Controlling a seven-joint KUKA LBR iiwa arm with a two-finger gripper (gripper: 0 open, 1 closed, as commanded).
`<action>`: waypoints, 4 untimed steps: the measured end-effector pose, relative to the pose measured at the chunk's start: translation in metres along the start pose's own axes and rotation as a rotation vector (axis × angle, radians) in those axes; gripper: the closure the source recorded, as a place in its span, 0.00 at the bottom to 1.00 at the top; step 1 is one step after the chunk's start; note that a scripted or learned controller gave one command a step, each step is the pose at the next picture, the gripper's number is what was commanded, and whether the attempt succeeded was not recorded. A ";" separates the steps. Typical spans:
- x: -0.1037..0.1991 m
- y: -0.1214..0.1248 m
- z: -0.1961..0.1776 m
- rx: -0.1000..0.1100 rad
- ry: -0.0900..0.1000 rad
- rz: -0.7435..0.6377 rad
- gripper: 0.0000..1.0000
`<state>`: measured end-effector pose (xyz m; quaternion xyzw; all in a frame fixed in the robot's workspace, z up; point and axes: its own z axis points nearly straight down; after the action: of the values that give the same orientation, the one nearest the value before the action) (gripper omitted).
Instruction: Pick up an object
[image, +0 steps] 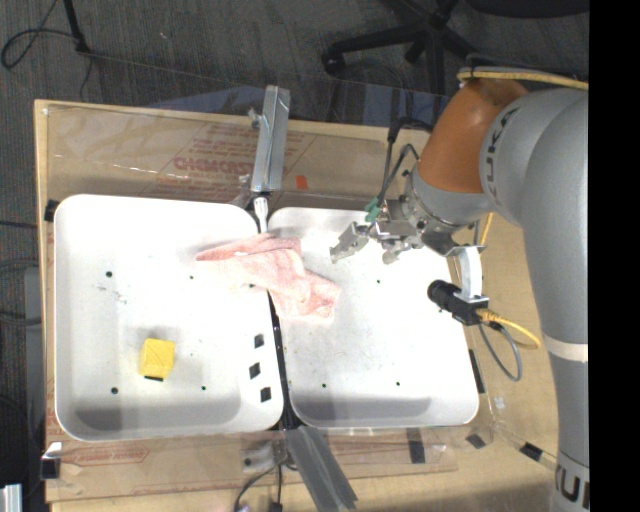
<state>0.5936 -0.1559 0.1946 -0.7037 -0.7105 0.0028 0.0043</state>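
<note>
A pink cloth (280, 270) lies draped over the divider between the two bins, one end in the left bin, the bulk in the right bin. A small yellow block (157, 358) sits in the left bin (80, 300) toward its front. My gripper (368, 247) hangs over the back of the right bin (400, 380), just right of the cloth and apart from it. Its fingers (346, 246) are spread open with nothing between them.
A metal post (268, 150) stands behind the divider at the back of the bench. A small orange mark (300, 183) lies on the board behind the right bin. Bare bin floor stretches in front of the gripper.
</note>
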 end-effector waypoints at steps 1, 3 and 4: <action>0.047 0.000 0.084 -0.007 -0.010 -0.258 0.00; 0.041 0.054 -0.057 -0.006 -0.005 -0.552 1.00; 0.032 0.064 -0.045 -0.006 -0.006 -0.954 1.00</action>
<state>0.6577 -0.1238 0.2388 -0.2990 -0.9543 0.0006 0.0010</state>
